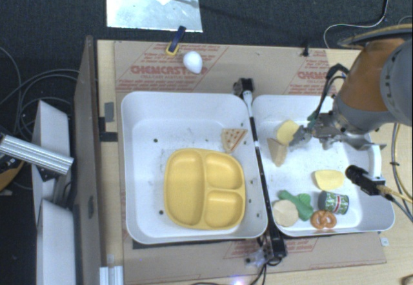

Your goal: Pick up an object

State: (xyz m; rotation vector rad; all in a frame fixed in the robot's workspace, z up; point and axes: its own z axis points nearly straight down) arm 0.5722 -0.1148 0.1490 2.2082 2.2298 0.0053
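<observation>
The right bin [381, 213] holds several toy foods. A round yellow fruit [286, 129] lies at its upper left, with a tan wedge [277, 151] just below it. My gripper [304, 136] is low over the bin, right beside the yellow fruit's right edge; nothing is visibly held in it. Further front lie a flat yellow piece [329, 179], a small can [333, 202], a pretzel [322, 219], a green vegetable [296, 200] and a pale round biscuit [285, 213].
The left bin [139, 148] carries a yellow divided plate [205, 187] and a toast wedge [233, 138]. A black divider clip [245, 89] sits between the bins. A white ball [192, 61] rests on the cardboard behind. The arm [371, 93] covers the right bin's far corner.
</observation>
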